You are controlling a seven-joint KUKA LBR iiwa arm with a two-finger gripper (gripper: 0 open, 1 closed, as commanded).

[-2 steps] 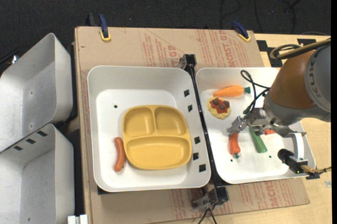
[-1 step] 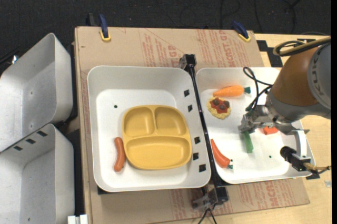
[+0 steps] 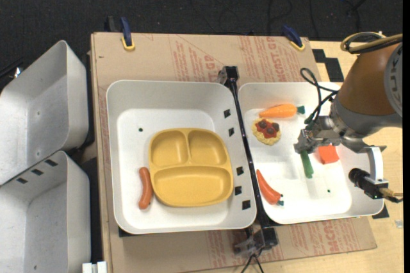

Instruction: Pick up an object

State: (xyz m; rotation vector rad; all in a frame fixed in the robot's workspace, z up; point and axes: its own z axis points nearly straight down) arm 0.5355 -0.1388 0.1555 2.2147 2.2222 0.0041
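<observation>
Overhead, two shallow white bins sat side by side on a cardboard-covered bench (image 3: 192, 54). The left bin (image 3: 122, 105) held a yellow divided tray (image 3: 190, 166), with a toy sausage (image 3: 145, 188) just beside the tray at its 9 o'clock. The arm (image 3: 368, 89) entered from 3 o'clock over the right bin (image 3: 333, 204). Its gripper (image 3: 307, 148) hung low near the bin's centre, just above a green stick-shaped toy (image 3: 308, 166); whether the fingers were apart or together could not be told. An orange block (image 3: 328, 155) lay at the gripper's 3 o'clock. A toy carrot (image 3: 280, 111) lay toward 12 o'clock, a small tart (image 3: 267, 131) near it, and a toy chili (image 3: 268, 186) at 7 o'clock.
</observation>
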